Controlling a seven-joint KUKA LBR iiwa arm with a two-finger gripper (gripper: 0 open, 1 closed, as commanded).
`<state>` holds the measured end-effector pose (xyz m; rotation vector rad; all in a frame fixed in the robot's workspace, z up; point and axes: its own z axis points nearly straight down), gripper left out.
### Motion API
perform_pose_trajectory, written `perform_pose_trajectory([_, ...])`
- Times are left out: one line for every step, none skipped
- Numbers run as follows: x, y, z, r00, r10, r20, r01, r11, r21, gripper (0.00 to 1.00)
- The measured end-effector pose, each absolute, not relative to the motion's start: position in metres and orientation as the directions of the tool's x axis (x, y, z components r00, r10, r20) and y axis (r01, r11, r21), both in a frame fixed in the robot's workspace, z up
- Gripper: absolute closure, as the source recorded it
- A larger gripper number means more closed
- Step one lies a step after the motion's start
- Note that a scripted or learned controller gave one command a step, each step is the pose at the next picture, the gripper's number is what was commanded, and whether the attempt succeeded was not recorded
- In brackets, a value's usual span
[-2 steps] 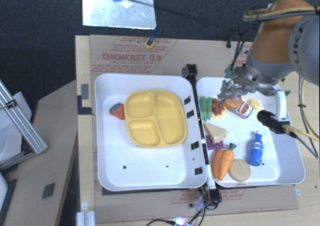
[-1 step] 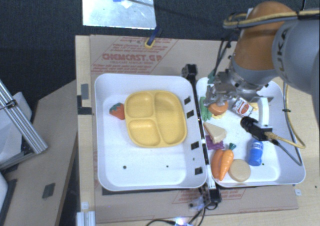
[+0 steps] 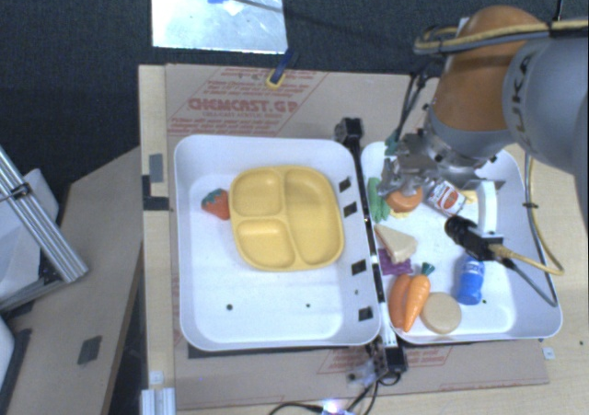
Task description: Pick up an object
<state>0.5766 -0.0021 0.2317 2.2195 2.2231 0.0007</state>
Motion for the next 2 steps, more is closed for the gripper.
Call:
perform_pose_trajectory([0.577, -0.003, 0.217, 0.0, 1.0, 0.0, 1.0, 0.0, -0.001, 1.0])
perform_pose_trajectory([0.566, 0.001, 0.222, 0.0, 1.0, 0.001, 1.0, 0.0, -0.001, 1.0])
